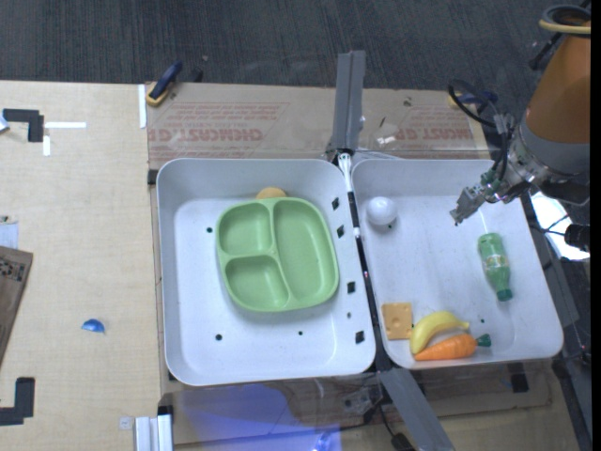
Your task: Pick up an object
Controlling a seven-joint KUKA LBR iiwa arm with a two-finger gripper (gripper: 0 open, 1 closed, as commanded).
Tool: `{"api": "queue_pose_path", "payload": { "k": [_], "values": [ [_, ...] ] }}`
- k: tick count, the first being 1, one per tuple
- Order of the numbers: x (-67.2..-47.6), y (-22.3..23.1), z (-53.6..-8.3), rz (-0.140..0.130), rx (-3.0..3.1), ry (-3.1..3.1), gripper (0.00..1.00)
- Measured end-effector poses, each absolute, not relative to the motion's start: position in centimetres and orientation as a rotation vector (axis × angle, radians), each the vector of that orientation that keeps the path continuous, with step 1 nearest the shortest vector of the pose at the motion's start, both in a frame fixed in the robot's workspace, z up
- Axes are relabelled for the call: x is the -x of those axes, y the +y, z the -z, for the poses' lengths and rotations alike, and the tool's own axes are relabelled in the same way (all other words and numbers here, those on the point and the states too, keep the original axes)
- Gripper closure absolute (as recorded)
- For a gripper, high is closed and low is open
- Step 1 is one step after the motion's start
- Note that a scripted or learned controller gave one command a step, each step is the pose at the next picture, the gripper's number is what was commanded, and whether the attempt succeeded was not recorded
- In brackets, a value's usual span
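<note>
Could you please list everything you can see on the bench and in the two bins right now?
divided plate: 1, light green, middle of the left bin
small rounded item: 1, yellow-orange, behind the plate's far edge, mostly hidden
ball: 1, white, far left corner of the right bin
bottle: 1, green, lying on its side at the right of the right bin
cracker: 1, tan square, near edge of the right bin
banana: 1, yellow, beside the cracker
carrot: 1, orange with green top, just in front of the banana
blue piece: 1, on the bench left of the bins
arm: 1, grey and orange, reaching in from the right
tool: 1, dark, over the right bin's far right part
</note>
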State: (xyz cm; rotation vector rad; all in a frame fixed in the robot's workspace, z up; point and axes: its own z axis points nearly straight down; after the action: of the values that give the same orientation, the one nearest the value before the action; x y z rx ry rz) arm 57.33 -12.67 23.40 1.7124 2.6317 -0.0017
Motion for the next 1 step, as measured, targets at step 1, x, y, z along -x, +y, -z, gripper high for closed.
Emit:
{"api": "queue_pose_path", "payload": {
  "k": [1],
  "values": [
    [-57.31, -12.65, -23.35, 0.002, -1.713, 2.633, 0.00]
  ]
}}
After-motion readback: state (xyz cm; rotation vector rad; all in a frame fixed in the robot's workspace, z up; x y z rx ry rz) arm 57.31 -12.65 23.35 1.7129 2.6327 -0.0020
